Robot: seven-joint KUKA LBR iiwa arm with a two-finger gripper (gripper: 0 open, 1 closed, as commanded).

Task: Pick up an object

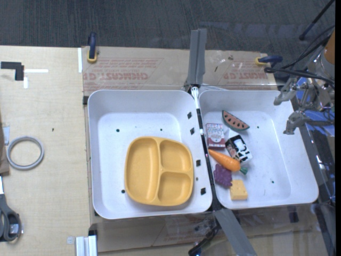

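Leftmost, on the bare table (pixel 48 196), lie a grey ring (pixel 24 152) and, at the lower edge, a pair of scissors (pixel 8 224). Next comes the left bin (pixel 101 116), which carries a yellow divided plate (pixel 159 170) set toward its near right corner. The right bin (pixel 277 159) holds a cluster of small toys against its left wall: a watermelon slice (pixel 235 120) farthest back, a red-and-white packet (pixel 215 134), a black-and-white figure (pixel 238 147), a carrot (pixel 224 160), a purple bunch of grapes (pixel 222 175) and a wedge of cheese (pixel 238 190) nearest the front. The carrot is the likeliest target; its long axis runs on a slant from upper left to lower right, with its green end touching or just beside the cheese. The gripper (pixel 296 106) hangs over the far right rim of the right bin, so every toy lies to its left and toward the viewer, the watermelon slice nearest and the cheese farthest. Whether the jaws are spread or pressed together cannot be told at this angle; nothing is seen between them, and they touch no toy.
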